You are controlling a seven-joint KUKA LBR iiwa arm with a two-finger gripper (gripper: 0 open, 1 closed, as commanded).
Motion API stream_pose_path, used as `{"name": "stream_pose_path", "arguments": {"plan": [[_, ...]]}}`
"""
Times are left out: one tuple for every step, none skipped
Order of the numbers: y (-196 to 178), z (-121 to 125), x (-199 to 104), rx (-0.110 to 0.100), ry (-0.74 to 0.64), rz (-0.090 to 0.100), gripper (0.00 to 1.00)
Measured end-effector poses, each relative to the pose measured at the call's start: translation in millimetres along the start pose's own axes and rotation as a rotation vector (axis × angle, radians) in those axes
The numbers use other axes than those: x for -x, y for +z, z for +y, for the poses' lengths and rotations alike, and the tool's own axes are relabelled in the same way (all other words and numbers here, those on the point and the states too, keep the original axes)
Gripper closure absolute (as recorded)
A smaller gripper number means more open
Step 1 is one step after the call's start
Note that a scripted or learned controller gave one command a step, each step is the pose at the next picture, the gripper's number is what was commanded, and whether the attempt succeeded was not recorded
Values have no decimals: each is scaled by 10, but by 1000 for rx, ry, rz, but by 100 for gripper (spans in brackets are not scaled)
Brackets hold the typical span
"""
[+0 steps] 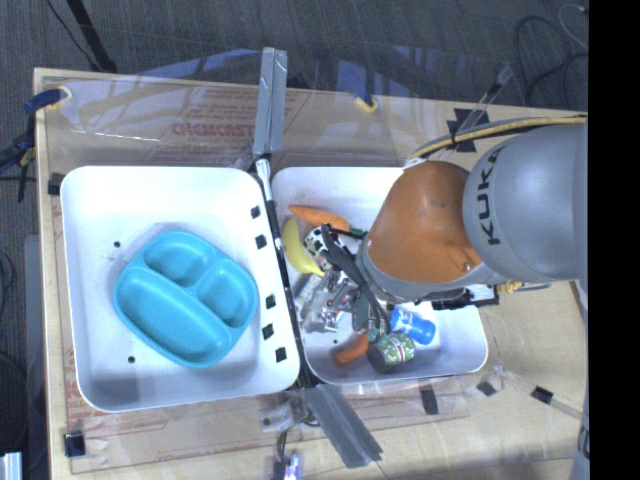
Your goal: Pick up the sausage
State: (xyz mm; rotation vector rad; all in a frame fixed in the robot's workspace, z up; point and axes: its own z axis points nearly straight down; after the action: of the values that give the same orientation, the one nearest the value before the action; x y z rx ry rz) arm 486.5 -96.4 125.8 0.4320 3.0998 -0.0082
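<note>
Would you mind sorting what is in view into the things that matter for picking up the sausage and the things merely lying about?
Belongs to the job:
- sausage, near the front of the right bin
- gripper, down among the items in that bin

Just lying about:
- blue divided plate in the left bin
- banana
- carrot
- blue and white bottle
- green can

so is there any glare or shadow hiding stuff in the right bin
Camera view: no strong glare in the right bin; the arm itself covers much of it, shading the clutter around the end effector. Sheen shows on the clear sheet behind the bins.
</note>
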Motion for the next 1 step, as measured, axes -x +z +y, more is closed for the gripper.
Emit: {"name": "stream_pose_path", "arguments": {"plan": [[-350, -342, 15, 1, 359, 12, 100]]}}
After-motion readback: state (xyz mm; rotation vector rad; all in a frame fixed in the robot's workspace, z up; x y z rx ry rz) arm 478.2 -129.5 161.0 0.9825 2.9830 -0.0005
